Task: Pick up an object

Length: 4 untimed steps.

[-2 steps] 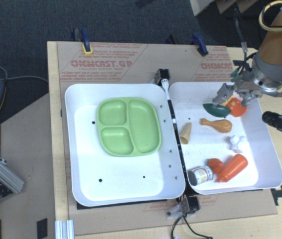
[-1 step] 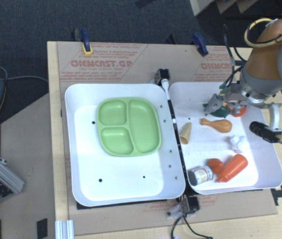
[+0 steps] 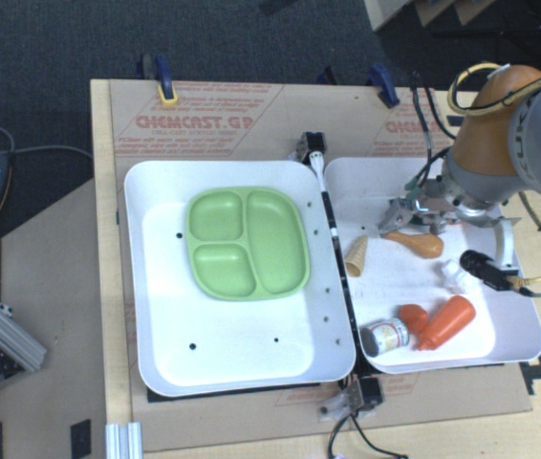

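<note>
L bin (image 3: 146, 256) on desk (image 3: 108, 142): green divided plate (image 3: 248, 243), 3 compartments, lying flat toward upper middle. Just R of divider, in R bin (image 3: 509, 347): tan cone (image 3: 356, 254) near L wall. Front of R bin: small can (image 3: 386, 336) on its side, touching orange carrot-like toy (image 3: 440, 321) beside it. Mid R bin: brown drumstick-shaped piece (image 3: 417, 243), w/ claw (image 3: 414, 213) low just above/behind it, near or touching — can't tell which. Claw state: can't tell, nothing seen gripped. Small white item (image 3: 452, 275) R of drumstick. Arm (image 3: 500, 132) w/ orange band entering from R.
</note>
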{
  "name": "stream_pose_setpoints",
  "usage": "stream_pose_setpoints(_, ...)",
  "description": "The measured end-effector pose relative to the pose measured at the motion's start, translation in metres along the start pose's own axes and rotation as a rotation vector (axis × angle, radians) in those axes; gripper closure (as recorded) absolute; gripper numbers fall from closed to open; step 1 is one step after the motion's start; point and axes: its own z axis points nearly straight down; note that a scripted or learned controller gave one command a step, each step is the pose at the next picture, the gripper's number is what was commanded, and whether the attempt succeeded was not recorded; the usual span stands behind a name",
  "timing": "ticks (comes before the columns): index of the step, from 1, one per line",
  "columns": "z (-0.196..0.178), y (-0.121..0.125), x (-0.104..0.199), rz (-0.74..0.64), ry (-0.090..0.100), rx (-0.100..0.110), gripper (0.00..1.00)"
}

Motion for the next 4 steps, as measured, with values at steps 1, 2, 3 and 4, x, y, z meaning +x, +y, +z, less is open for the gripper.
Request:
stream_pose_setpoints(1,-0.014,0.001,-0.001,0.001,-0.002,-0.007,1.00)
stream_pose_setpoints(2,-0.076,0.008,0.004,-0.001,-0.004,-0.013,1.00)
stream_pose_setpoints(3,-0.121,0.009,0.010,-0.001,-0.003,-0.012,1.00)
stream_pose_setpoints(4,-0.139,0.010,0.010,-0.001,-0.003,-0.011,1.00)
